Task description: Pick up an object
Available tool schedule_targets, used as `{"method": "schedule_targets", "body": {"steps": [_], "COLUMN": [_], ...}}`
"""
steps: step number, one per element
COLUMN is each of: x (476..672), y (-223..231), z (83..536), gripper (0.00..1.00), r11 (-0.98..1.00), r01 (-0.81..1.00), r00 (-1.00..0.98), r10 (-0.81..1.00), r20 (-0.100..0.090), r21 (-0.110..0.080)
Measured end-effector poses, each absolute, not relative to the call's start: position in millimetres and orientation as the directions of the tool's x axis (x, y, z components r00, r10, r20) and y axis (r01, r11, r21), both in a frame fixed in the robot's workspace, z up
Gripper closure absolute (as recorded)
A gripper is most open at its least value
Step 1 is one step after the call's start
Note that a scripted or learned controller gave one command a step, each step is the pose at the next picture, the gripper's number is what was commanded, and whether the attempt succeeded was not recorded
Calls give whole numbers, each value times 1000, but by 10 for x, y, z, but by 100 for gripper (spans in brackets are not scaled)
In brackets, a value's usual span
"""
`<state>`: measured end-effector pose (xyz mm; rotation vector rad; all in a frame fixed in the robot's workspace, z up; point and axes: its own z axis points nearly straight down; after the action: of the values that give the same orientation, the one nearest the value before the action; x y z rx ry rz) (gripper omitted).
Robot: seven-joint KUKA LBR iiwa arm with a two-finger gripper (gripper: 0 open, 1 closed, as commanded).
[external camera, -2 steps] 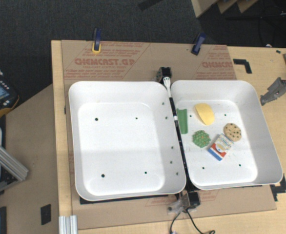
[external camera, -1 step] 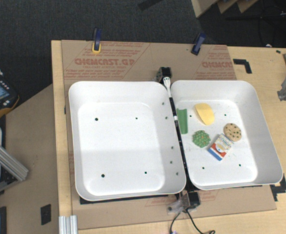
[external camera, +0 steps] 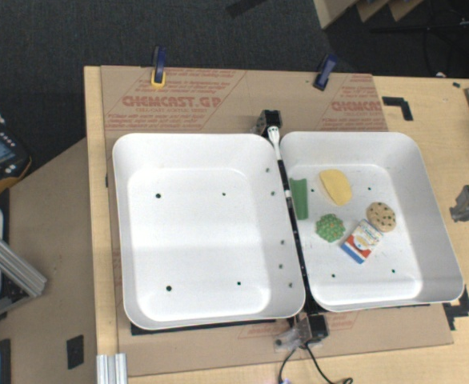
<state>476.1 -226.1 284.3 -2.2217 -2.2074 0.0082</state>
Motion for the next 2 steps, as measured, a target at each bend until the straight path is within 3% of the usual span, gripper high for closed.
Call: {"method": "schedule_targets", "body": {"steps": [1,2], "x": [5220,5762], "y": [-1768,-591], "z": [2301,2665], "gripper": [100,100], "r11": [6,14], "r01": [1000,1000], "r00": [-6,-14], "r10": [1000,1000], "r20": [4,2], "r21": [-4,8]}}
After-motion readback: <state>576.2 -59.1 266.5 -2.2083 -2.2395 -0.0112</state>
